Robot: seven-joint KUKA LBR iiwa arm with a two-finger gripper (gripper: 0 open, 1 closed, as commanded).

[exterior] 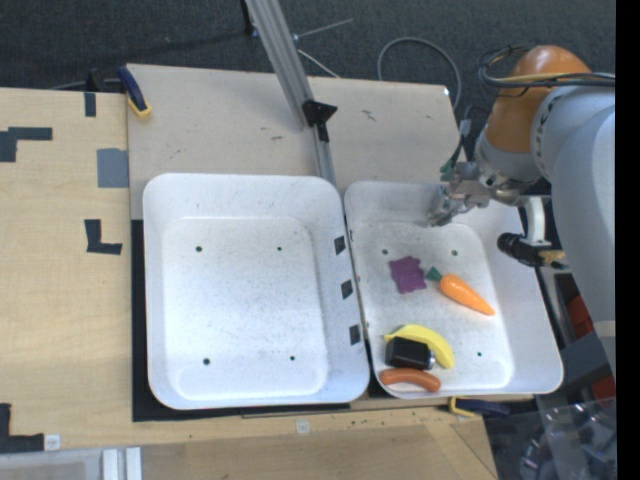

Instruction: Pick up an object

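The right bin point(520, 353) holds a flat purple piece point(407, 274), a toy carrot point(465, 292) to its right, a yellow banana point(428, 342) with a black block point(408, 353) against it, and a red sausage point(410, 379) at the front rim. My gripper point(441, 211) hangs over the bin's back edge, well behind the purple piece and the carrot. Nothing shows between its fingers.
The left bin point(245, 288) lies beside the right one. A slanted metal post point(290, 63) rises behind the bins. A cable loop point(420, 63) lies on the board at the back. The grey arm point(575, 158) fills the right side.
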